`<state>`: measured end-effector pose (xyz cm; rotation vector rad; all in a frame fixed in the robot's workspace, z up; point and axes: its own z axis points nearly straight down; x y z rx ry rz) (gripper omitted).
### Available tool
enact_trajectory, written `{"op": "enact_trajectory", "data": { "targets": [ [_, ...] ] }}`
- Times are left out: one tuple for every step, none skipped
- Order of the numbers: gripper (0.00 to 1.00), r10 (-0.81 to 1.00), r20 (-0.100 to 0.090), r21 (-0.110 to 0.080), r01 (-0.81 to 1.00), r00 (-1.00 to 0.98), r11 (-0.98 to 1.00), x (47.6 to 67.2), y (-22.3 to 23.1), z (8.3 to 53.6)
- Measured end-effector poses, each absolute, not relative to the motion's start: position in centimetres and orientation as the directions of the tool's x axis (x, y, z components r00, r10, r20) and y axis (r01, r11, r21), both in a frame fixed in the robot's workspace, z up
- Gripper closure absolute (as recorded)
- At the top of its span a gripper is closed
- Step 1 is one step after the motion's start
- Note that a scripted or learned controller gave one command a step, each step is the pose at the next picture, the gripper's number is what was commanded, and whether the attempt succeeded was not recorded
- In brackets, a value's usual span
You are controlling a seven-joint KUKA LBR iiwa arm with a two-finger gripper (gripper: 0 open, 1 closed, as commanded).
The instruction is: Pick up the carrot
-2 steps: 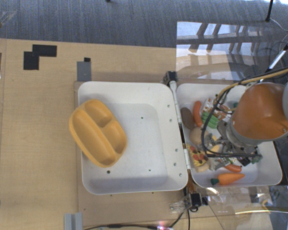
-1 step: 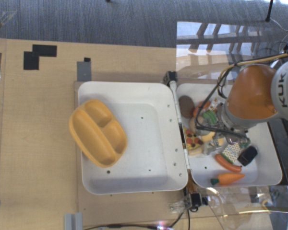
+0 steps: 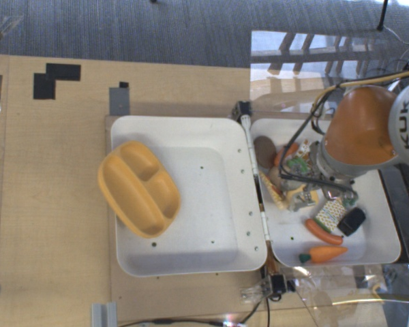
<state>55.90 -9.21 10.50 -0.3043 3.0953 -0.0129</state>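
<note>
While the carrot (image 3: 325,253) lies untouched at about five o'clock in the right bin (image 3: 388,244), green tip toward the left, the picking looks barely begun: my guess is the approach step. A sausage-like piece (image 3: 322,231) sits just above it, at eleven o'clock. The arm (image 3: 358,131) hangs over the clutter at twelve o'clock (its bulk hides the tool, so I cannot tell its state). Next it must shift toward six o'clock and descend.
</note>
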Motion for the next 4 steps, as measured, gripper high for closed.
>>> {"op": "enact_trajectory", "data": {
  "targets": [
    [1.0,-0.198,-0.043,-0.015,-0.197,-0.979,0.98,56.3,-9.1,11.9],
    [1.0,-0.563,-0.02,-0.013,-0.563,-0.826,0.827,51.7,-12.3,9.2],
    [1.0,-0.486,-0.018,-0.012,-0.486,-0.874,0.874,55.4,-9.6,9.2],
    [1.0,-0.747,-0.016,-0.019,-0.747,-0.665,0.665,53.3,-13.5,9.2]
  ]
}}
